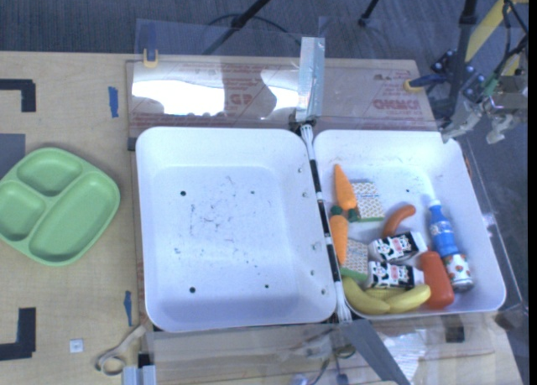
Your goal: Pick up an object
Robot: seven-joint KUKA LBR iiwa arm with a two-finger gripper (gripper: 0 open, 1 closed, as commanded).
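camera view, slanted look down on the bench (67, 81): two shallow white bins sit side by side. left bin (168, 148) has a bare, scuffed floor; right bin (478, 207) carries all the candidate objects, crowded toward its near and left part. a green divided plate (54, 205) rests on the bench, well apart to the left of both bins. the arm's end with the gripper (482, 111) is at the upper right, beyond the far right corner of the right bin, amid cables and yellow parts; too cluttered there to tell how the jaws stand, and nothing is seen between them. contents of the right bin, larger to smaller: a banana (386, 298) along the near wall, a red object (436, 278) touching its right end, a blue-and-white bottle (442, 232) just right of that, two carrots (344, 190) end to end along the left wall, two black-and-white cartons (394, 262), a small sausage (398, 217). judgement on progress: pick not yet made; every object lies in the bin. left to do: move over the bin, descend, grasp, lift.
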